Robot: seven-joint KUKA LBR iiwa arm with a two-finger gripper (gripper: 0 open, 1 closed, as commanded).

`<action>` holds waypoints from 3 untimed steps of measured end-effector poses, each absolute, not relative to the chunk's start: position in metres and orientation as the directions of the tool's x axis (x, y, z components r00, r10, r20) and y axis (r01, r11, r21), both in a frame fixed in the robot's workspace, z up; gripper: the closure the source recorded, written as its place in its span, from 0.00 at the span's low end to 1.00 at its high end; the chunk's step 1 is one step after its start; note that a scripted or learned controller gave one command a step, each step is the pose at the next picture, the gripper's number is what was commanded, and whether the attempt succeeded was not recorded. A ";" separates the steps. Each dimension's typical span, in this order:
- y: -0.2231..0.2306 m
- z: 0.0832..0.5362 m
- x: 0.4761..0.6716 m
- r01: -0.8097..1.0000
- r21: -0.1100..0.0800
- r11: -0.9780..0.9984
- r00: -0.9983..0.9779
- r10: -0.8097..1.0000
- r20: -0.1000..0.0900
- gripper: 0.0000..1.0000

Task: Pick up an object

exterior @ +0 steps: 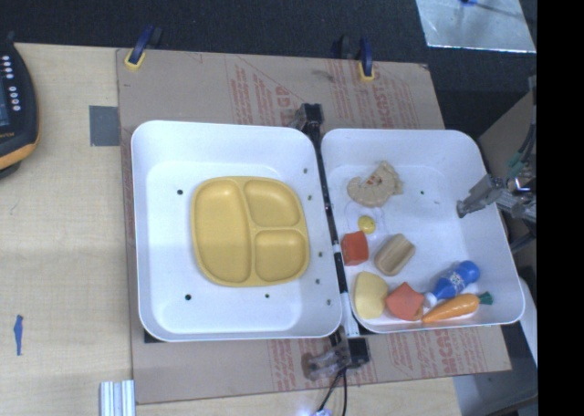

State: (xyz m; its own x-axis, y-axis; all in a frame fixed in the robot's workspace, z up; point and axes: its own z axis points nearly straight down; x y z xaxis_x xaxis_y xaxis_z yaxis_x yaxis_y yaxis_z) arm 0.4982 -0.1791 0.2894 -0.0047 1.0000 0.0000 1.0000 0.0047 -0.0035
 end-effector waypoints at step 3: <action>-0.189 0.093 0.472 1.000 -0.004 -0.005 0.005 1.000 0.001 0.00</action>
